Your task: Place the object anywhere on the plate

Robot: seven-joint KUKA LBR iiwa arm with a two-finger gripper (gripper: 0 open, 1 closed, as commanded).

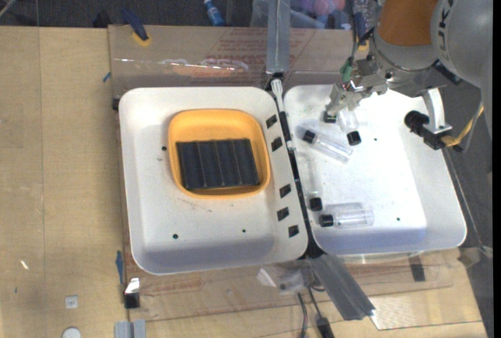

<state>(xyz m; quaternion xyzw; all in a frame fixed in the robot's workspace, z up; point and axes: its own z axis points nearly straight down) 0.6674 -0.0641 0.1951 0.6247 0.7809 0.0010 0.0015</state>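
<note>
In the left bin (149,242) sits the plate (219,121): orange, squarish with rounded corners, roughly centred in that bin, with a dark ribbed rectangular pad (218,164) lying flat on it and covering most of its floor. All other positions below are given relative to this plate. Divider (291,172) between the two bins runs just right of the plate, with a row of small black clips along it. Right bin (407,203) lies beyond the divider. Two objects in it, both clear plastic vials with black caps: upper vial (327,145) lies on its side right of the plate, about level with the plate's middle, tilted, cap end toward the plate; lower vial (340,216) lies on its side right of and below the plate's lower edge, near the divider, cap also toward the plate. Neither one touches the plate, both well apart from it across the divider. Gripper (342,113) hangs over the right bin, right of the plate and about level with its top edge, just above the upper vial. Fingers (332,113) point down and stand apart, open by a modest gap, nothing seen between them. Small black piece (353,138) sits just below the gripper, beside the upper vial; can't tell if it's a loose cap or a gripper part. Arm (423,0), grey with an orange band, comes in from upper right of the plate.
</note>
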